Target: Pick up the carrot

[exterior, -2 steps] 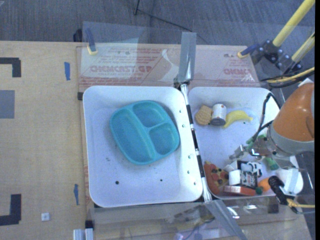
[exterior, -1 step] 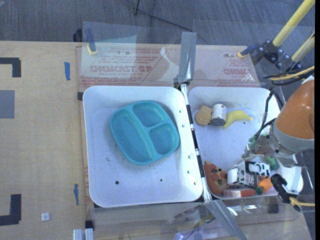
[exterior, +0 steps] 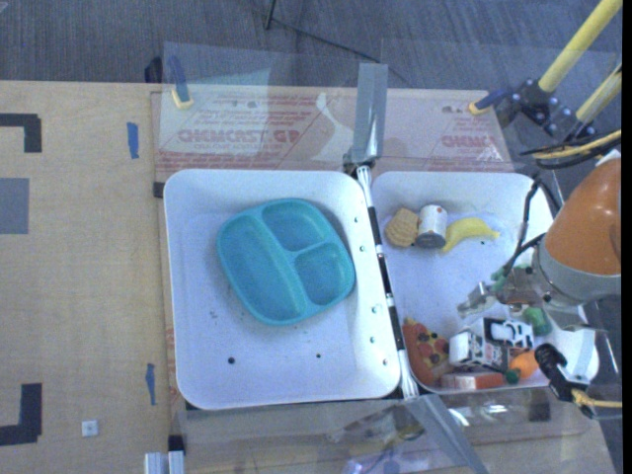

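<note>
Two shallow white bins are set side by side on a pale wooden counter (exterior: 79, 294), the left bin (exterior: 197, 363) and the right bin (exterior: 434, 284) meeting at a hinged seam. A teal divided plate (exterior: 286, 262) is seen lying flat in the left bin, slightly above its middle. In the right bin, a round cookie (exterior: 401, 227), a small white can (exterior: 432, 225) and a banana (exterior: 468, 232) are grouped near the far wall, touching or nearly so. Along the near wall a pizza slice (exterior: 423, 352), a white cup (exterior: 460, 347) and a red bar (exterior: 476, 381) are crowded together. The carrot (exterior: 523, 364) is found in the near right corner of that bin, just beside this clutter. The gripper (exterior: 513, 299) is held above the right part of the bin, near the carrot; whether the fingers are apart or together cannot be told. The counter is marked with black and blue tape, and dark grey carpet (exterior: 99, 18) is seen beyond it.
</note>
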You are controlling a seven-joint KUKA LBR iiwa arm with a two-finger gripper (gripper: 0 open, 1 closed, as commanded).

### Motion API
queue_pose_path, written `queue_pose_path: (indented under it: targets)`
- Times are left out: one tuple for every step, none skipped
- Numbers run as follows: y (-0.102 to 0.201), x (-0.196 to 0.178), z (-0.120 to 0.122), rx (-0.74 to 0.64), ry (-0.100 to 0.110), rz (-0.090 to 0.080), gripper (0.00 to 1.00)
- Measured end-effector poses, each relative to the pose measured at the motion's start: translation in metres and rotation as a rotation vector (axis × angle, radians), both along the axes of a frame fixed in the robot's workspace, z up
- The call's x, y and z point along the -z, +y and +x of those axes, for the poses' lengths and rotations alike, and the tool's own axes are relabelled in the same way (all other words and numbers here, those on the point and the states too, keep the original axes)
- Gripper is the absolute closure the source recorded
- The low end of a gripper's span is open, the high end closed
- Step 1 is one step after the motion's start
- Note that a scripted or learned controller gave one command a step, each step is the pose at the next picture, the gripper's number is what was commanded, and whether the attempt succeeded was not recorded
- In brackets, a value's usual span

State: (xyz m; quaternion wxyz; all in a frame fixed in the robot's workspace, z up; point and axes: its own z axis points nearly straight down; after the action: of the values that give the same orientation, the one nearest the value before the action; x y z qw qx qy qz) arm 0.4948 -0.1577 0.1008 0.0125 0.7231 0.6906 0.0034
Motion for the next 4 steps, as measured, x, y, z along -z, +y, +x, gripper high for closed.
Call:
queue_pose_path:
  targets:
    - [0.064, 0.011, 0.005, 0.010, 0.008, 0.008, 0.00]
    - [0.060, 0.011, 0.056, 0.059, 0.008, 0.009, 0.00]
    - [0.081, -0.084, 0.070, -0.062, 0.022, 0.012, 0.00]
    - [0.004, 0.008, 0.041, -0.230, 0.021, 0.010, 0.00]
